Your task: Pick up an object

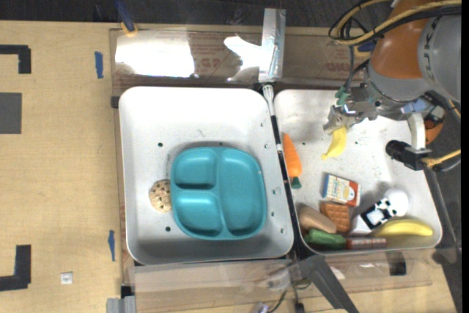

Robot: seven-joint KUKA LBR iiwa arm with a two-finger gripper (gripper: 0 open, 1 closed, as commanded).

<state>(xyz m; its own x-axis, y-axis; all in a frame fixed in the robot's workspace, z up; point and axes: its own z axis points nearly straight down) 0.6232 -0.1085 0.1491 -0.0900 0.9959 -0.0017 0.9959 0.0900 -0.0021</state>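
A single fixed camera looks down at a slant from above the bench, far enough back to take in both the left bin [139,113] and the right bin [308,110] whole, with the arm [418,55] entering from the frame's right.

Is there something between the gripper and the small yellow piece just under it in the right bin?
Nothing visible. The gripper is directly above the yellow piece in the right bin, with only bare bin floor around it. The carrot lies to the side by the bin's wall, and the other items sit nearer the front edge.
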